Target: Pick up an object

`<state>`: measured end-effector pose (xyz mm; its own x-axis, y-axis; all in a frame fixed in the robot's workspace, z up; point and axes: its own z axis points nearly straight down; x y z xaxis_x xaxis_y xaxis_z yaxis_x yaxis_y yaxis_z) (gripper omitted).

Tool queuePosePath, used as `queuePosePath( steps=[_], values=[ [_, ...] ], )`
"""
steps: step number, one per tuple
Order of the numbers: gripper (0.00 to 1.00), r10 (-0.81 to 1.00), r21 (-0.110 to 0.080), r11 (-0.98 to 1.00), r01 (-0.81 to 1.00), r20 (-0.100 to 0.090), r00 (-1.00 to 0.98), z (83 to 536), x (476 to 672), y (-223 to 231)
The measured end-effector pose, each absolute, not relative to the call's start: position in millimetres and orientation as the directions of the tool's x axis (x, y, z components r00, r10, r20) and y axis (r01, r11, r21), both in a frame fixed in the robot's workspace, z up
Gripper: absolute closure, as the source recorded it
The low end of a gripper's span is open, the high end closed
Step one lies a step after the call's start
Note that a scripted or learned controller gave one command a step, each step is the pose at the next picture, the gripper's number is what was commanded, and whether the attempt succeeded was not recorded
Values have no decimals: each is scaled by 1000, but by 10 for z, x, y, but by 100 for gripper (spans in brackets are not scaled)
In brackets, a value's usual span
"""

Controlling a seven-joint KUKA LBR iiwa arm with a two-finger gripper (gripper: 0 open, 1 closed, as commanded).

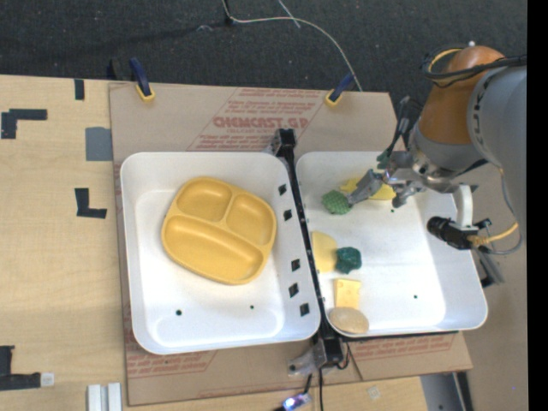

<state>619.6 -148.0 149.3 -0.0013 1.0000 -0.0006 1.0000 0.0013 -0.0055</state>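
From my seat I start with the grey arm with its orange band (458, 92), which comes in from the right and hangs over the far part of the right-hand shallow white bin (445, 272). Beside it the left-hand shallow white bin (145, 229) carries a yellow plastic plate with three compartments (220, 228), lying flat and well apart from where I am working.

In the right bin the two-finger gripper (379, 185) sits low near the far left corner. Just off its tip lies a small green knobbly object (336, 202), and a yellow piece (353, 184) peeks out underneath the tool. I cannot tell whether the fingers are spread or closed, nor whether they touch the green object, since the tool body covers that spot from this angle.

Nearer to me along the divider lie a pale yellow round piece (323, 248), a dark green lumpy object (348, 259) touching it, a flat yellow square block (348, 294) and a tan rounded object (348, 319) at the near rim.

My judgement: the reach is made, the pick is not proven. Everything I can see rests on the bin floor, so closing, gripping and lifting are all left to do
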Motion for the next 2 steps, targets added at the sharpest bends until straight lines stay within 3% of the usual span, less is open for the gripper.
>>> queuePosePath(
  steps=[1,2],
  values=[
    [0,1000,-7,1,1000,0,-1,914,6094,-1524],
    [100,1000,-3,2,1000,0,-2,1050,6111,-1514]
  ],
)
